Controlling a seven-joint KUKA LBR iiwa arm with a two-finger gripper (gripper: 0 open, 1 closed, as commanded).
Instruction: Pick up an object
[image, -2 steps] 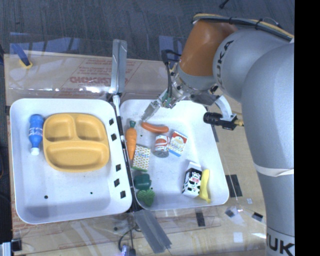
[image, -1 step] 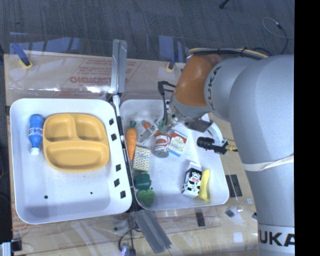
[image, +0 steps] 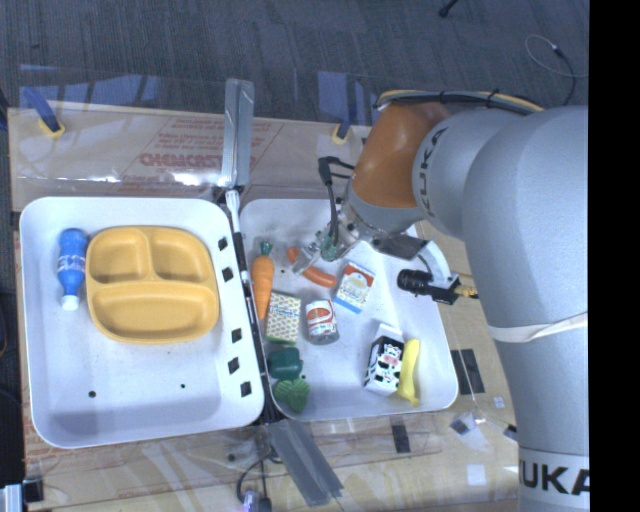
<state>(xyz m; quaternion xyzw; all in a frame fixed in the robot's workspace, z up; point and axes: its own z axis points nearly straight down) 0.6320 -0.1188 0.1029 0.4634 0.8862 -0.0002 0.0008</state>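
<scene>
Camera view: compartmented yellow plastic tray (image: 152, 282).

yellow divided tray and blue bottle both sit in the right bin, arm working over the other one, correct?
Wrong bin. The camera view shows the yellow divided tray and the blue bottle in the left bin; the arm works over the right bin, the other one.

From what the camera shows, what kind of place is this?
Probably a robotics lab bench for pick-up trials: a KUKA arm reaches over two white bins, the right one filled with toy food such as a carrot and a banana.
</scene>
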